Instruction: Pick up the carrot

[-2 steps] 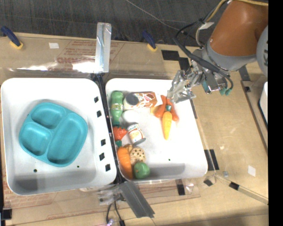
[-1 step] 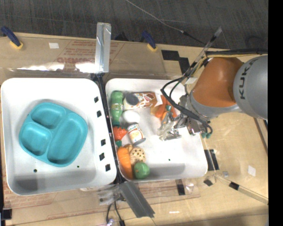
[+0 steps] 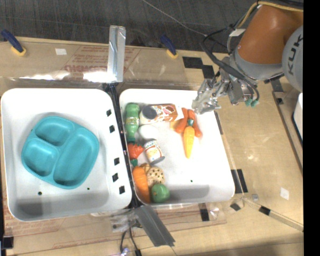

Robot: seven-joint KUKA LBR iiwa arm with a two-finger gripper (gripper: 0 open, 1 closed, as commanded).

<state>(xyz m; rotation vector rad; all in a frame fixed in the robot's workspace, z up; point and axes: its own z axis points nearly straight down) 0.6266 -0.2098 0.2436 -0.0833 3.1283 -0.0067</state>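
Slim orange plastic carrot [image 3: 192,122] lies in the right white bin [image 3: 216,167], upper right part, touching a yellow corn-like toy [image 3: 188,141]. Metal pincer [image 3: 205,101] hovers just above-right; we cannot tell its spread. We'd descend aligned across the carrot, clear of the yellow piece.

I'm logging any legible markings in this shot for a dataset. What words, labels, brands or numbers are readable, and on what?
"KU": large dark letters on the arm's grey housing, cut off at the picture's edge.
Faint reddish print on the cardboard sheet behind the bins: too blurred to read.
Label on the small can in the right bin: too small to read.
Print on the carton: too small to read.
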